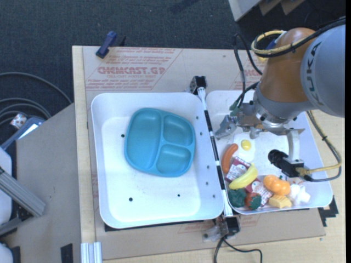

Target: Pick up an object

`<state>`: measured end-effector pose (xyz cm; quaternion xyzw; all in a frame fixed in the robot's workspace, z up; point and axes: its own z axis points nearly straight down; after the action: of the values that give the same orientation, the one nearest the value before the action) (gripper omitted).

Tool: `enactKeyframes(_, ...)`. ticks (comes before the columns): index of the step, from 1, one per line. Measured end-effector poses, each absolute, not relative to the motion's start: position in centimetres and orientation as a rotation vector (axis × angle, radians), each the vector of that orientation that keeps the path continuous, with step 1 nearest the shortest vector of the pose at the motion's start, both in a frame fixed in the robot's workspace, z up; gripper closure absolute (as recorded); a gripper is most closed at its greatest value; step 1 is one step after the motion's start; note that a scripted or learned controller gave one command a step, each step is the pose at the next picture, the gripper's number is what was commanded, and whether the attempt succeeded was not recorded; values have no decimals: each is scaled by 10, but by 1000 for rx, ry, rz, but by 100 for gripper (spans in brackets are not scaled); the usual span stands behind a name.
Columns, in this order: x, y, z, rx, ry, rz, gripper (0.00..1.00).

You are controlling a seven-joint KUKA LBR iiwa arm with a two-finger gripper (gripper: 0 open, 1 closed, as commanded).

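Note:
My gripper [258,138] hangs low over the back half of the right bin [318,163], its two silver fingers [225,127] spread open with nothing held between them. Just below it lie a small fried-egg toy [245,145] and an orange carrot [230,154]. Toward the bin's front corner several toy foods are piled: a red and white packet [238,167], a banana [244,178], an orange fruit [276,184], a green piece [237,198] and a yellow wedge [279,202]. The arm's wrist hides the back of the bin.
The left bin [109,179] holds a blue compartment plate [160,142]. A black clip [198,83] sits at the back of the rim shared by the two bins. A blue clip [106,44] lies on the board's back left corner. Black cables [315,174] trail over the right bin.

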<state>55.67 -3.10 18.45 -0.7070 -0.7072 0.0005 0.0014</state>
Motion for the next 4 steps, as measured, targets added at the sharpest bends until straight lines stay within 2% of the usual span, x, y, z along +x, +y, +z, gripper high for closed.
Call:
enactKeyframes(1, 511, -75, 184, -2221, -2218, 2, 0)
enactKeyframes(2, 576, -111, 84, -2223, -2221, 0, 0)
enactKeyframes(3, 579, -112, 97, -2229, -2225, -8, 100)
enactKeyframes(4, 578, -111, 96, -2226, -2223, -3, 0)
